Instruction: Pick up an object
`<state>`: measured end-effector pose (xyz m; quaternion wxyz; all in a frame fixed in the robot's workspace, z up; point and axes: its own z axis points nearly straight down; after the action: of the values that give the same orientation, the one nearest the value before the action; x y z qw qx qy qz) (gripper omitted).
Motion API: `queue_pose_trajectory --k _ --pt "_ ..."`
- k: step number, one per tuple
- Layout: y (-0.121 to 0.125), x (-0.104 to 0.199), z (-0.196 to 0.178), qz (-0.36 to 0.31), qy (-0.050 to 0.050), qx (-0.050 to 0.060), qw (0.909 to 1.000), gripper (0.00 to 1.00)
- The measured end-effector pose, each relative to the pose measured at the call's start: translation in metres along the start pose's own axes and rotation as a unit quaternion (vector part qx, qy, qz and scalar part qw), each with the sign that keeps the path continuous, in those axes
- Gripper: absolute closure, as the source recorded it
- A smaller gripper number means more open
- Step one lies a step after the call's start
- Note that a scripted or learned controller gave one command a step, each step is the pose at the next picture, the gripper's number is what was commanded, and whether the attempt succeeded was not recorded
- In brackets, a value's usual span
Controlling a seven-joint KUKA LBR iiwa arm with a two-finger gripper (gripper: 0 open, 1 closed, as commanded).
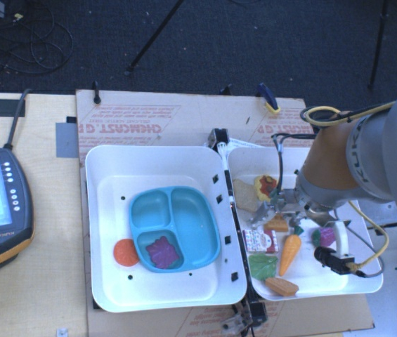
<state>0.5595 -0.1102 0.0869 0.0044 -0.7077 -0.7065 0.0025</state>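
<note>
Gripper (277, 215) low in the right bin (371, 281), hanging from the grey arm (367, 153) with its orange band; metal parts sit just above a small orange block (277, 225). Cannot tell how the tool is set, nor whether anything is pinched.

Left bin (107, 188): shallow, white, smooth plastic with rounded corners. Holds a light blue divided tray (184, 216), three compartments; a purple, lumpy-looking piece (161, 251) lies in the lower-left compartment. An orange ball (125, 252) rests on the bin floor, touching the tray's lower-left edge.

Right bin, same make, crowded with candidate objects: a red-and-white printed packet (258, 241) lying flat; a green item (261, 265) just below it; a tapered orange carrot (289, 253) tilted beside both; a stubby orange-tan piece (281, 286) near the front wall; a yellow-and-red toy (265, 185) toward the back; a small purple-and-green thing (324, 236) to the right.

Both bins sit on a cardboard sheet (149, 121).
</note>
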Motion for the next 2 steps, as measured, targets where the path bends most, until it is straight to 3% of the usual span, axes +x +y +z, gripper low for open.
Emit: queue_pose_trajectory --k 1,2 --pt "0.088 0.013 -0.002 -0.003 -0.002 -0.007 1.0 0.0" --pt "0.085 0.012 -0.013 -0.002 -0.001 -0.004 1.0 1.0"
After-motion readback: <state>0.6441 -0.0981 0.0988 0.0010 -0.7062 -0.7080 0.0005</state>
